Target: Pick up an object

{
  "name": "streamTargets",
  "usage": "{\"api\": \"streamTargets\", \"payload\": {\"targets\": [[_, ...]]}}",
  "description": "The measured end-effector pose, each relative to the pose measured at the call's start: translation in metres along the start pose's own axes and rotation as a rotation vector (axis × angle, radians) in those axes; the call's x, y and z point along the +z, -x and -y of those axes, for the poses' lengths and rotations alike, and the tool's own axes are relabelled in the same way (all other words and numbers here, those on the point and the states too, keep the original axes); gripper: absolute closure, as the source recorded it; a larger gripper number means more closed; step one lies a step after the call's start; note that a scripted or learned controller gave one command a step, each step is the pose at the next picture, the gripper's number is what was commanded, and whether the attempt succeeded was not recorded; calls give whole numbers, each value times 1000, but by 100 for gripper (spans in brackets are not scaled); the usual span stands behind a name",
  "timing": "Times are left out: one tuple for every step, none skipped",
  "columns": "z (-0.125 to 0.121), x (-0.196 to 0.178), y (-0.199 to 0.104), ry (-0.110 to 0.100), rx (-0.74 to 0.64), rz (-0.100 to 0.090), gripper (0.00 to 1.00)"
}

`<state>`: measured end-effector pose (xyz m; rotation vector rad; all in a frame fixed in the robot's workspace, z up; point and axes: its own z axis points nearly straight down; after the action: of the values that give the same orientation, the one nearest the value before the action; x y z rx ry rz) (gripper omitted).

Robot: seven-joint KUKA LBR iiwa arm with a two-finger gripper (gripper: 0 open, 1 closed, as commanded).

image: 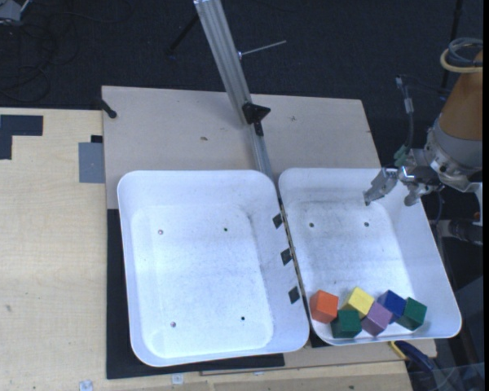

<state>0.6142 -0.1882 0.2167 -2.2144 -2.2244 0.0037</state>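
Note:
Several small blocks lie clustered in the near corner of the right bin (350,226): an orange block (324,305), a yellow block (360,300), a purple block (378,317), a blue block (392,303) and two green blocks (347,323) (413,312). My gripper (389,198) hangs over the far right part of that bin, well away from the blocks. It is open, with nothing between its fingers (378,188).
The left bin (196,259) sits beside the right one, with black clips (286,255) along the shared edge. A slanted metal rail (228,63) rises behind the bins. The arm's orange band (463,104) is at the right edge.

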Motion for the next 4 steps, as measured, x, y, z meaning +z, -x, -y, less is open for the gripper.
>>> {"api": "streamTargets", "payload": {"targets": [[0,-10,0,-1,-4,0,100],[1,10,-77,-2,-2,-4,100],[5,28,-143,-2,0,-4,100],[21,27,-189,-2,1,-3,100]]}}
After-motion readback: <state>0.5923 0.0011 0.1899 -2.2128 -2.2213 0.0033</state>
